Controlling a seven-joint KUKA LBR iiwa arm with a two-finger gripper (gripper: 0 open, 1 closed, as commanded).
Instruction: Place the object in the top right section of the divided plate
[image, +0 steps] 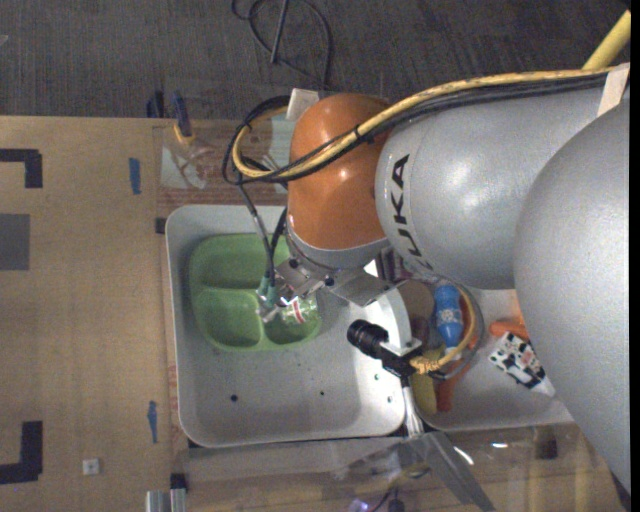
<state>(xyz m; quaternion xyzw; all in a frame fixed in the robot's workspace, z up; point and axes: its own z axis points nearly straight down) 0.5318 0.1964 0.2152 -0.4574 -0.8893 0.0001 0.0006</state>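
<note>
Over the near right compartment of the divided plate, at the gripper: one small clear object with a red mark, blurred. Whether it is held, or merely lying under the tool, cannot be told; nor can it be told whether the gripper is open or closed.

Step judged in hand: delivery over the plate, release not yet confirmed.

Handling notes:
- The target section should be checked against the plate's ridges before release, since the object sits close to the divider between the two small compartments.
- A low, vertical release is advised, so that a light clear item is not bounced over a ridge.
- The retreat should be made straight up, clear of the plate's rim.

Count:
- Clear object: one.
- Divided plate, green: one, with three compartments, one large at the far side and two small at the near side.
- White bins: two. The left bin bears the plate. The right bin bears a round dish with a blue item, an orange piece and a black-and-white item.
- Arm: one.
- Blue tape marks on the bench: at least three.
</note>
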